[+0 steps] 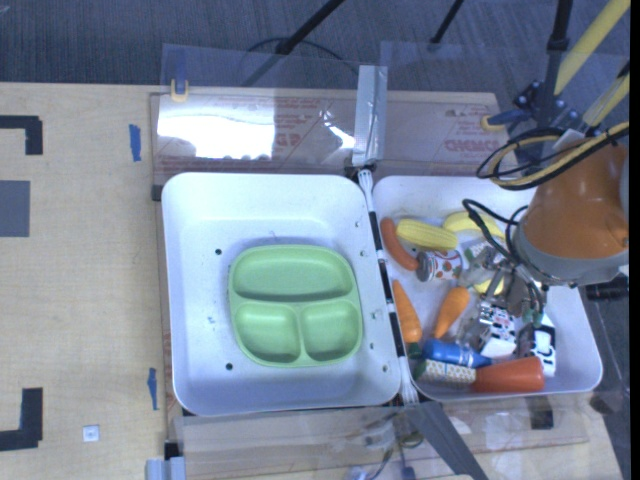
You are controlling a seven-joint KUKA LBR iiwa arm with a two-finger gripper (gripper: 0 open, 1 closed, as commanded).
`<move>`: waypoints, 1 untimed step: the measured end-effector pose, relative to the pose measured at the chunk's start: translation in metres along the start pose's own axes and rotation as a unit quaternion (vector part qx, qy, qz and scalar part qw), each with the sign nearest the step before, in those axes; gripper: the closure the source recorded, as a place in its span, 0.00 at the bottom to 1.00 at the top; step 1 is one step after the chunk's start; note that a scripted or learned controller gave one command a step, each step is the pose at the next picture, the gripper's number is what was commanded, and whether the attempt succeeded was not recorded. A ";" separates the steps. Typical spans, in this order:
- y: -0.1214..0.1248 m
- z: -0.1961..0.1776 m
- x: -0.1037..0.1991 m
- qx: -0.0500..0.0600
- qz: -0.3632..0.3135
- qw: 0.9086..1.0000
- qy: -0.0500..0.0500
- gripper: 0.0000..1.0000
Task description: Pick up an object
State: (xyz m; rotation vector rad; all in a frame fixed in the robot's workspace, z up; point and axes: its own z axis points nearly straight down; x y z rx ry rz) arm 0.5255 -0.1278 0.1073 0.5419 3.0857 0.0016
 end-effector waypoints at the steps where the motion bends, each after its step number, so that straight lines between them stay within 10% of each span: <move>1: -0.043 0.009 0.020 0.001 -0.014 1.000 -0.019 0.00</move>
